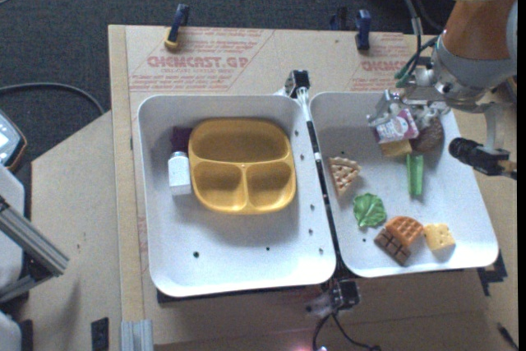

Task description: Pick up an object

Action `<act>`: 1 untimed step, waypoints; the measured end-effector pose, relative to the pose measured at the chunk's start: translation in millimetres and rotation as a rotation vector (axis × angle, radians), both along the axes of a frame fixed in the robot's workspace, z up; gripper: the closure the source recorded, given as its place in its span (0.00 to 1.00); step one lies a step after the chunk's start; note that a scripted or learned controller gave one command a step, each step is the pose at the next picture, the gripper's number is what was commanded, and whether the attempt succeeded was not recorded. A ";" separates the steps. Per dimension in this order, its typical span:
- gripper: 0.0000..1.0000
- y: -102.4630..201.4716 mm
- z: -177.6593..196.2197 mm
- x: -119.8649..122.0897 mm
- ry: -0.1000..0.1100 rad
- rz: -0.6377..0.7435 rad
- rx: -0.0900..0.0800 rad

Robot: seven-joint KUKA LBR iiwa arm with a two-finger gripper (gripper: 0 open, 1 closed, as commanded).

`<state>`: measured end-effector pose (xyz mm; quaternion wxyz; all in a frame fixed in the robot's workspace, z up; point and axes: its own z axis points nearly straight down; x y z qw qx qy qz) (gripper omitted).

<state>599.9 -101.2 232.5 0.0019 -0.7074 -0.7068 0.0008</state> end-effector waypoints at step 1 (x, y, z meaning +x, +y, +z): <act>1.00 6.1 -13.8 -50.0 0.002 -0.002 0.001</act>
